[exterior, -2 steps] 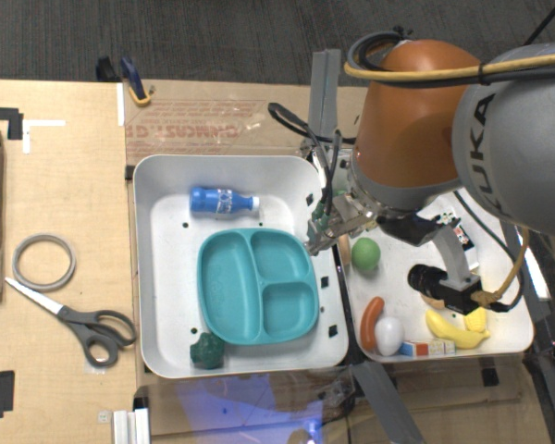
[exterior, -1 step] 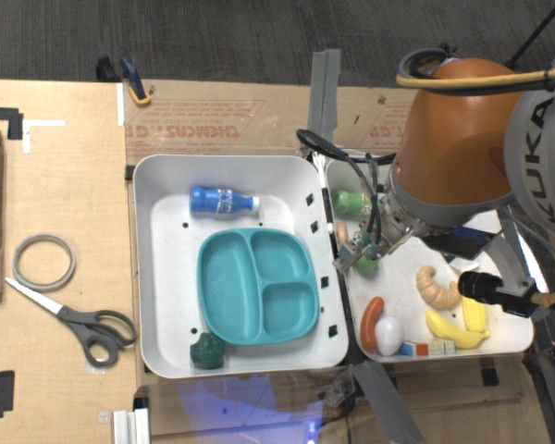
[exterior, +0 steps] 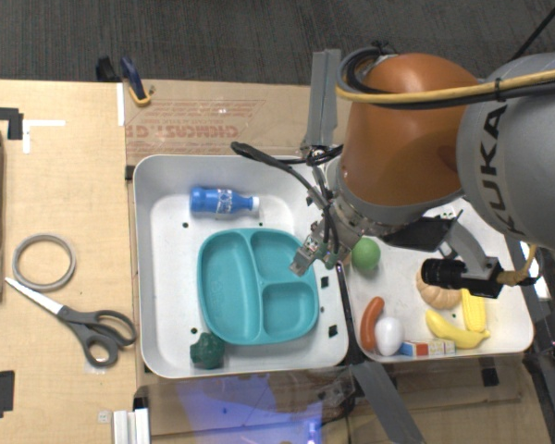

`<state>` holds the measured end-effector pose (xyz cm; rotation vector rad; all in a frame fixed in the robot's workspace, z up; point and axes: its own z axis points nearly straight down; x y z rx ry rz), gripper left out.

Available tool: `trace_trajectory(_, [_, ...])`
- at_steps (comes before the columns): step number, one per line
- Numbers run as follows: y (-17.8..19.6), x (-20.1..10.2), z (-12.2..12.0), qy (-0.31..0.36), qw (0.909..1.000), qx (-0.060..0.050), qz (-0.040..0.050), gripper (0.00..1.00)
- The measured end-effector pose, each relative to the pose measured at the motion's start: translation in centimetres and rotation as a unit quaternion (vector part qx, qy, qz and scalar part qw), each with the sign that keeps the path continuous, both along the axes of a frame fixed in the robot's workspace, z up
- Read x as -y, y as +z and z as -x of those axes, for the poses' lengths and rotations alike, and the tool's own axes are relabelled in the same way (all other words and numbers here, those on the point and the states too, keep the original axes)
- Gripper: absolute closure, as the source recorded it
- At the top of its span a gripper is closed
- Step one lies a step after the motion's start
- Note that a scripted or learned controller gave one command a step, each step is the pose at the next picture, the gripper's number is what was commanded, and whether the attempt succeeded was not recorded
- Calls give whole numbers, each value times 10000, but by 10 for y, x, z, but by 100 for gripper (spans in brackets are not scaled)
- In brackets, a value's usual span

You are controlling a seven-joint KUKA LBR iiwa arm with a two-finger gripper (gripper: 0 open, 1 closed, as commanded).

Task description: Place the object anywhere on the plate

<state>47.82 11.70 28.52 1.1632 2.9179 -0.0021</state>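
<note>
On the wooden bench at far left lie a tape roll [exterior: 43,260] and scissors [exterior: 81,324]. The left bin [exterior: 157,248] holds a blue bottle [exterior: 222,202], a teal divided plate [exterior: 257,286] and a dark green object [exterior: 206,351] at its near edge. My gripper [exterior: 313,253] hovers over the plate's right rim; whether it holds anything, I cannot tell. The right bin [exterior: 509,336] holds a green ball [exterior: 365,253], an egg [exterior: 388,334] and bananas [exterior: 462,326].

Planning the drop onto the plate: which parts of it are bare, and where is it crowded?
All three compartments of the teal plate look bare. The end effector hangs over its right rim. Bordering it: blue bottle above, green toy at lower left. The right bin is crowded with toy food.
</note>
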Motion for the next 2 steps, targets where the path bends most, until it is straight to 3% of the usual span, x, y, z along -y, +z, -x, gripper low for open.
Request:
trace_trajectory(1, [132,-24,-94,-239,9997,9,0,100])
trace_trajectory(2, [0,-23,-160,2053,9787,6,-1,100])
